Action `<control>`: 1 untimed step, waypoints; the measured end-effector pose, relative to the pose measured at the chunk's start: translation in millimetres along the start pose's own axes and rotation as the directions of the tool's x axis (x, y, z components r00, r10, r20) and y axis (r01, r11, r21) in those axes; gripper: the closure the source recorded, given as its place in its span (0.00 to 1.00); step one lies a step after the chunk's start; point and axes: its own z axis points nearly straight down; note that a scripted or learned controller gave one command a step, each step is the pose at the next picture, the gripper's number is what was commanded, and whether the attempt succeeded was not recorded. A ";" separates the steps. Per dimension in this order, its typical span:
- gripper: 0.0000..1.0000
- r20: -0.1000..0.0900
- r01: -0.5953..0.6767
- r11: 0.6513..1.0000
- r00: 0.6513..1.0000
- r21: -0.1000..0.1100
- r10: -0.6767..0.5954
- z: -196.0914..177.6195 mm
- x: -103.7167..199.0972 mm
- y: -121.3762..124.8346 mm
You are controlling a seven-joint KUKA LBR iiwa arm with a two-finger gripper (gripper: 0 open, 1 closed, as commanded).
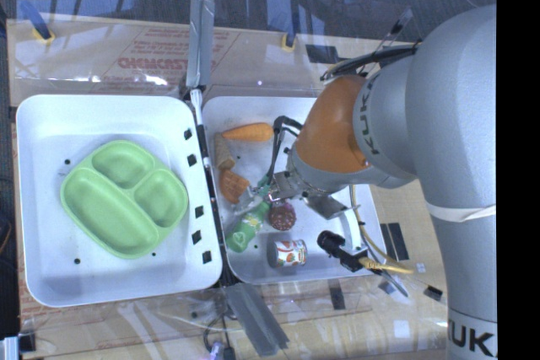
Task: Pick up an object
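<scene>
My gripper (268,193) hangs low in the right bin (253,272), under the arm's orange band. Right beside it lie an orange-brown piece (232,181) on its left, a dark red round thing (282,217) just below, and a green bottle-like item (242,233) at the lower left. An orange carrot (247,131) rests near the bin's far wall. A small can with a red and white label (288,253) lies on its side near the front wall. The wrist hides the spot under the gripper.
The left bin (34,139) holds a light green divided plate (124,197). A grey metal bar (199,46) runs along the gap between the two bins. The big grey arm (439,122) covers the right bin's right side.
</scene>
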 end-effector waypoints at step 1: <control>1.00 0.001 0.004 1.000 1.000 0.001 -0.004 -9.7 -0.7 0.0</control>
